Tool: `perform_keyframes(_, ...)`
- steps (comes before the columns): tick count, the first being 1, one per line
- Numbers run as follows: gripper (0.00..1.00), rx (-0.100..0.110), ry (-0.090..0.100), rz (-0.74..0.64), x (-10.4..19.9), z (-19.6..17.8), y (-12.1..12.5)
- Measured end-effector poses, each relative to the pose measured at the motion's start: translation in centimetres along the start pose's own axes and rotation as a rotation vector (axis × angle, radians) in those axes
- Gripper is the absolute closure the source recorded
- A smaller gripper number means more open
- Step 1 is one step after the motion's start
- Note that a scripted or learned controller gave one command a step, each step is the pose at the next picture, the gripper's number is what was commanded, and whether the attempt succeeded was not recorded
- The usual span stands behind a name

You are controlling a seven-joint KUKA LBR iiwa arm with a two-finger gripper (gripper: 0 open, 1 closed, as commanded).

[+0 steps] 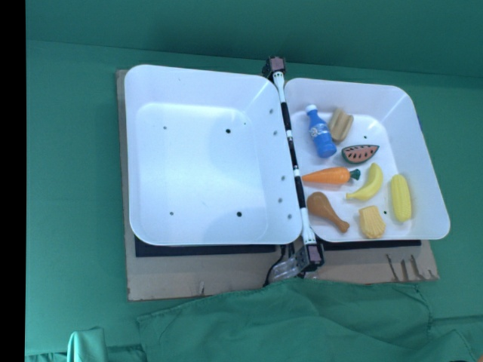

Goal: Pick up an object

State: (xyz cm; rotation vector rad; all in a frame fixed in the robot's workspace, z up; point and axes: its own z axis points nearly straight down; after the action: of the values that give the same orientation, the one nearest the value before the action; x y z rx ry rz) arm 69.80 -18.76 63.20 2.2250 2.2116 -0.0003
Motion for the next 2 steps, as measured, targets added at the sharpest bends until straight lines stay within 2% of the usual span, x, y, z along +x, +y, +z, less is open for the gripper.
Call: perform_keyframes(2, 0.00, -0.002, 0.000, -0.002, 0.64, -0.10, 0.01)
